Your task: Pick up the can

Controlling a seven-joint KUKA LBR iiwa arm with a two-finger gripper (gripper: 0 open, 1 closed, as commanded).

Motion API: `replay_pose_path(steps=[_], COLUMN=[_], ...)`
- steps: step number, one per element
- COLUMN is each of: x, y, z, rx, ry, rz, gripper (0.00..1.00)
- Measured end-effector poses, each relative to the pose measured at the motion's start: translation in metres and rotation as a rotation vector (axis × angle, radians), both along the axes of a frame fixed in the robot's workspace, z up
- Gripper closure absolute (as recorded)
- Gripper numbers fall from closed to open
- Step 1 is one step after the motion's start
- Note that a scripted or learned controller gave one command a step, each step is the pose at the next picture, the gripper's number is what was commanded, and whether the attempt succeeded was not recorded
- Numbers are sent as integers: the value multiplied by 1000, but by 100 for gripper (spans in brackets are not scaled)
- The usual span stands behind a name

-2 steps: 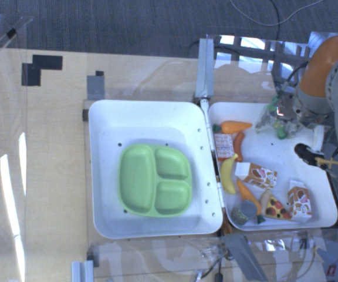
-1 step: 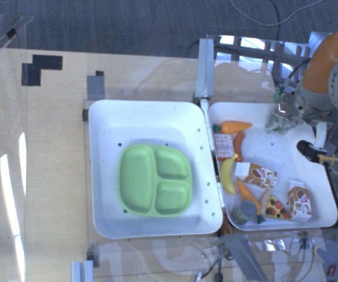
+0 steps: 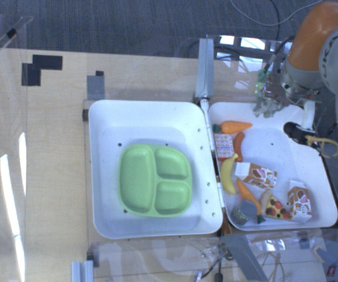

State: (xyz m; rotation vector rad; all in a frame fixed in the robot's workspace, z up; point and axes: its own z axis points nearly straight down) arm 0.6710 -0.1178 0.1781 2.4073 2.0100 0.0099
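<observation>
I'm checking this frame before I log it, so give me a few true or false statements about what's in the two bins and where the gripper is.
1. A green divided plate lies in the left bin. True.
2. The gripper hangs over the left bin. False: it is at the far edge of the right bin.
3. A banana lies near the right bin's left wall. True.
4. The carrot rests on the green divided plate. False: it lies at the far end of the right bin.
5. The can is at the near end of the right bin. True.
6. The gripper grips the can. False: the can lies in the bin, well apart from it.
</observation>
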Motion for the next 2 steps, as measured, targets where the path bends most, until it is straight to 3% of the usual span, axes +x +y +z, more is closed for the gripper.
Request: replay_pose_path(steps=[1,2], x=[0,-70], y=[-1,-14], z=[-1,-90], rx=[-1,2], ry=[1,1], rz=[0,-193], gripper=[0,0])
